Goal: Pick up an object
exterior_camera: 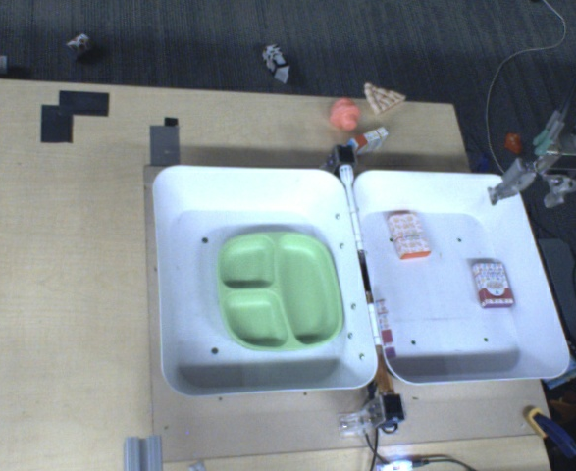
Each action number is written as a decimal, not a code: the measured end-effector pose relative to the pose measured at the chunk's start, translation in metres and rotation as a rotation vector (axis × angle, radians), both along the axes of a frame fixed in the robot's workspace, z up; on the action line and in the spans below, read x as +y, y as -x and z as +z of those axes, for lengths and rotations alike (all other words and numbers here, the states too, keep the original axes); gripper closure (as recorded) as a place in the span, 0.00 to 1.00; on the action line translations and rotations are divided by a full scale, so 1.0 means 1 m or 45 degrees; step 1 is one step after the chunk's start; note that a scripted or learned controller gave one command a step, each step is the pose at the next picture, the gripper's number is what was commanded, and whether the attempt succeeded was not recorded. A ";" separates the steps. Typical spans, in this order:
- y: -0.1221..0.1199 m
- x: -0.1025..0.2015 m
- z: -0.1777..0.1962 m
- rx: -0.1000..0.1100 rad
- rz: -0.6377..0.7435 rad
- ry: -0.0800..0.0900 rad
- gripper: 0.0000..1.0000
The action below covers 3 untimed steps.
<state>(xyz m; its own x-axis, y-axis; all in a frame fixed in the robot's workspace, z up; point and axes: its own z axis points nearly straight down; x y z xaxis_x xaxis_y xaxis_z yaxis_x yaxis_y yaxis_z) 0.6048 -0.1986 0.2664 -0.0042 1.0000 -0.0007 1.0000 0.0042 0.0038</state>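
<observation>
- Above the bench, camera view: two white bins sit side by side, the left bin (170, 263) bearing a green tray (280, 289) with three compartments, the right bin (533, 292) bearing two small packets.
- One packet (407, 235) lies flat near the right bin's back left; the other packet (492, 284) lies flat toward its right side. They are well apart and touch neither each other nor the bin walls.
- At the frame's right edge the gripper (528, 180) hangs just over the right bin's back right corner, holding nothing; whether it is parted or closed cannot be told from this angle.
- Behind the bins, a pink ball (344, 114) and a wedge-shaped toy (384, 97) rest on the bench top, outside either bin.
- Judgement: no pick has begun. The packets look light, thin and glossy, likely soft enough to buckle and apt to slide on the smooth bin floor. The nearer one, on the right, seems the easier target; a pinch across its narrow width, straight down at mid-length, looks soundest.
</observation>
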 end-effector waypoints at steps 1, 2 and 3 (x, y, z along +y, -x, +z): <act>-0.002 -0.007 -0.156 0.003 -0.003 -0.001 0.00; 0.026 0.058 -0.180 -0.003 0.000 0.000 0.00; 0.024 0.058 -0.168 -0.012 0.002 0.002 1.00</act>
<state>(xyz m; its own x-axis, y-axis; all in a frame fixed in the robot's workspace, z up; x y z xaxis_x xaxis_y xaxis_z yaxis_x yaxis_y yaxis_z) 0.5808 -0.1410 0.0985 -0.0054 1.0000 -0.0021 0.9999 0.0055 0.0132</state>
